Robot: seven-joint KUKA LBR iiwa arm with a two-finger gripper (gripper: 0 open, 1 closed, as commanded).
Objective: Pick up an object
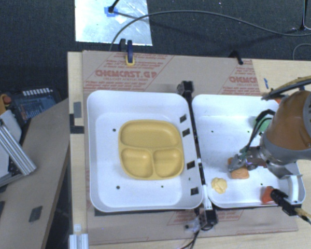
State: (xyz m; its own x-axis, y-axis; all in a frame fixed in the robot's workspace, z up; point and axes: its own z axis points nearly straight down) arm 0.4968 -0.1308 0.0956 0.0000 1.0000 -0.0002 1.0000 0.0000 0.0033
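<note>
In the right bin, my gripper is low over an orange-brown lump near the front. The arm's grey wrist and orange band come in from the right and cover part of it. A pale yellow lump lies just left of it by the front wall. A small red-orange piece sits in the front right corner. A green object peeks out behind the arm.
The left bin carries a yellow divided plate at its middle. A black divider with clips runs between the bins. Cables lie across the dark floor behind the bench.
</note>
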